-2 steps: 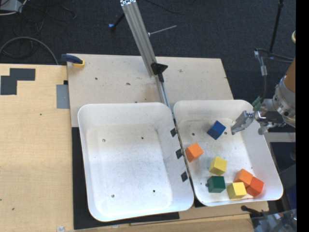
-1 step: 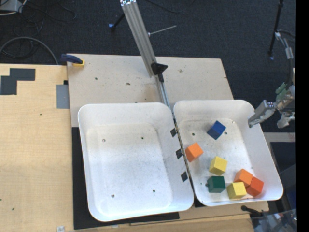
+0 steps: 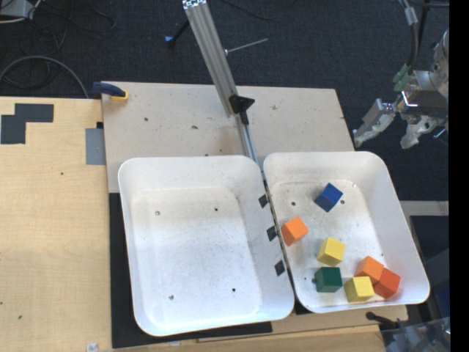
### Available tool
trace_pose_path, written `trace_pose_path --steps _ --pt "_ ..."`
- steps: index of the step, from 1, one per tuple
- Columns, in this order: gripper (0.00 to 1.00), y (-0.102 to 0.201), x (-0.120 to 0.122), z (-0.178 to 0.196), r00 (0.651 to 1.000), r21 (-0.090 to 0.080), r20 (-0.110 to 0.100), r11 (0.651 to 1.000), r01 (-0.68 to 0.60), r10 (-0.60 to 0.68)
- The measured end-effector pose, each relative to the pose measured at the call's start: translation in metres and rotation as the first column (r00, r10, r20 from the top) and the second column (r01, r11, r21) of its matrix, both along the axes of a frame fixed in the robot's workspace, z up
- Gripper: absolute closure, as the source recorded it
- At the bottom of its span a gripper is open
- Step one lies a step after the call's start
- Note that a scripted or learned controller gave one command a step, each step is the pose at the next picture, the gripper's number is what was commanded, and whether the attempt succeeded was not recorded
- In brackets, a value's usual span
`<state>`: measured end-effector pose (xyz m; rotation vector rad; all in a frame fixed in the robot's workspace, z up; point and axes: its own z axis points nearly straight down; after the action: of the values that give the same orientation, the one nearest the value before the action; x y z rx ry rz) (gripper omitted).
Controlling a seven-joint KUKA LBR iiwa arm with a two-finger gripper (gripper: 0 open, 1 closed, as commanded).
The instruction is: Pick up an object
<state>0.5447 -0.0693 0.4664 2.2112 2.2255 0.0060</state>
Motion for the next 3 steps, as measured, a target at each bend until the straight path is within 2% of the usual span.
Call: trace_pose_path --steps 1,2,3 --pt "0.00 -0.005 0.067 -0.063 1.000 0.000 -0.013 1.000 0.004 -0.004" --pt "1.00 -0.004 0.066 -0.049 1.000 -0.001 -0.010 1.000 -0.005 0.005" --pt "1.00 0.079 0.101 -0.099 1.000 0.003 -0.013 1.000 -0.001 0.001"
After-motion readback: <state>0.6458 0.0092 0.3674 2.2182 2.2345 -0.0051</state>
